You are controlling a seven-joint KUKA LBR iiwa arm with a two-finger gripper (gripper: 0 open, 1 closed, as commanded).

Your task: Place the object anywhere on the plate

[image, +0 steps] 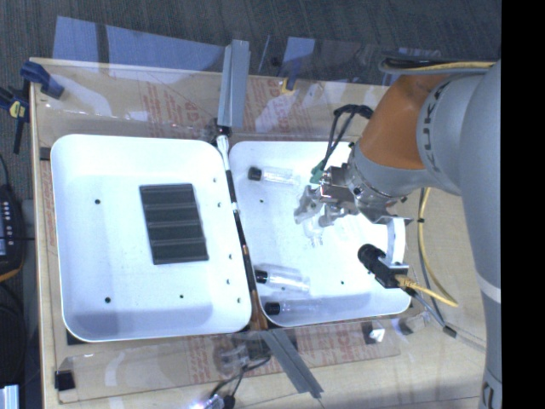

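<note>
While the gripper (317, 213) hangs over the right bin (375, 301), open or closed we cannot tell, and the capped vial (271, 175) lies loose at its ten o'clock, we fear that slick tube could roll aside, never reaching the dark plate (174, 222) at nine o'clock.

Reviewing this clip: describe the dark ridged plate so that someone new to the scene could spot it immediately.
Find the left white bin of the two bins on the bench. Near its middle lies the dark ridged plate, a flat grey rectangle split into four bands. It is the sole dark slab there; the clear vials with black caps lie in the right bin, under the gripper.
</note>
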